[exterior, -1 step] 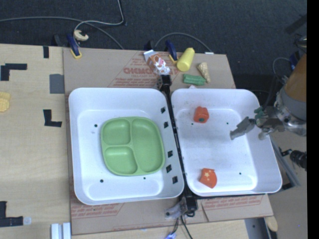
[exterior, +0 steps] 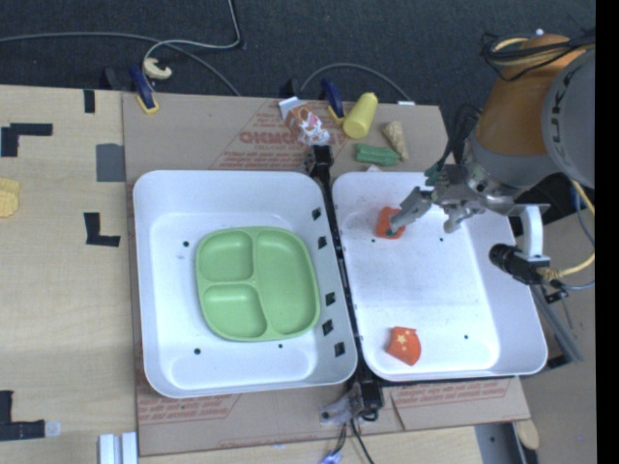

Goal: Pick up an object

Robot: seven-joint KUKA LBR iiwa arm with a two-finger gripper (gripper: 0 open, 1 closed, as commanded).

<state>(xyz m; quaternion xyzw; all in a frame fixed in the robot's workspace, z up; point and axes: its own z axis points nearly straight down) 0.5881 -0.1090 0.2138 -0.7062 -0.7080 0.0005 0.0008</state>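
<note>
The gripper (exterior: 427,211) hangs over the far part of the right bin (exterior: 484,356), its two fingers spread wide. One finger's tip overlaps a small red piece (exterior: 389,224) lying on the bin floor, hiding part of it; whether they touch is hard to tell, and nothing sits between the fingers. A second red-orange piece (exterior: 404,345) lies near the bin's front edge. The left bin (exterior: 160,278) holds a green divided plate (exterior: 257,283).
</note>
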